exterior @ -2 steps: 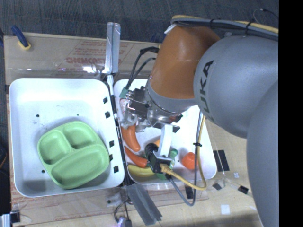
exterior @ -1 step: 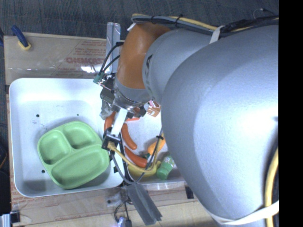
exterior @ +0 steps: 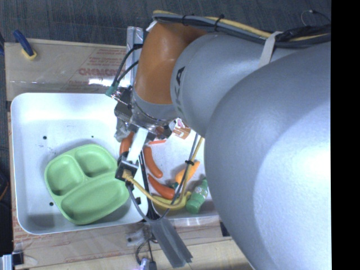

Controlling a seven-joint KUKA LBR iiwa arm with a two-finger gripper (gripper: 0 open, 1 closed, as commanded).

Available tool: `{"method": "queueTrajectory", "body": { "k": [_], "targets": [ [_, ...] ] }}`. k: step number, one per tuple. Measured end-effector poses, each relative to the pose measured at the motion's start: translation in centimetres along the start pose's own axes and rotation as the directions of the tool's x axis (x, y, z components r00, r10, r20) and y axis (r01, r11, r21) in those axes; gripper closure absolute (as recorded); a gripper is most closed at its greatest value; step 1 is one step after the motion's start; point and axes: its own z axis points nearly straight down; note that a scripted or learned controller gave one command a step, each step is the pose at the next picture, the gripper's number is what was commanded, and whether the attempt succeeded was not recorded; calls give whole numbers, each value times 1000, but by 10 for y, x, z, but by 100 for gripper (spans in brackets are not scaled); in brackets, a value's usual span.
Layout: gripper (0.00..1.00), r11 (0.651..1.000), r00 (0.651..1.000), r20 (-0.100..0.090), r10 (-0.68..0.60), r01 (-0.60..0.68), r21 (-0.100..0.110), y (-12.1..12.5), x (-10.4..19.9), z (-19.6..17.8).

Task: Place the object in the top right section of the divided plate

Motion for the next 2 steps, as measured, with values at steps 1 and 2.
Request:
{"method": "queueTrajectory", "body": {
  "k": [1, 2],
  "targets": [
    [100, 998, 998, 4, 64, -64, 4, 39, 33, 94],
    [0, 998, 998, 3, 63, -63, 3, 39, 34, 93]
  ]
}}
